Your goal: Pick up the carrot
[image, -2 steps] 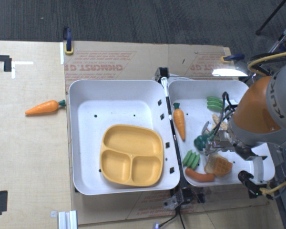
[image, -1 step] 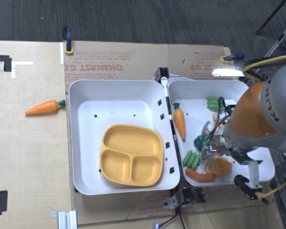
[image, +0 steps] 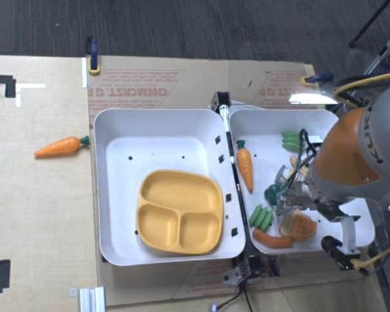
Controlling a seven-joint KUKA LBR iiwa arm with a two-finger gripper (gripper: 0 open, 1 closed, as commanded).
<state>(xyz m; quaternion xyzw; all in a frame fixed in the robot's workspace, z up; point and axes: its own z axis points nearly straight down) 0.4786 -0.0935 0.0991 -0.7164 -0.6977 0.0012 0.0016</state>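
Note:
An orange carrot with a green top lies in the right bin, along its left wall, pointing toward the front. A second carrot lies outside the bins on the bench at far left. My gripper hangs low over the right bin's middle, to the right of the bin's carrot and a short way apart from it. It is above a dark green broccoli-like piece and a tan waffle-like piece. The wrist hides what lies directly under it.
The left bin holds a yellow divided plate. In the right bin also lie green pea pods, a reddish sausage at the front and a green item at the back. The arm's orange band covers the bin's right side.

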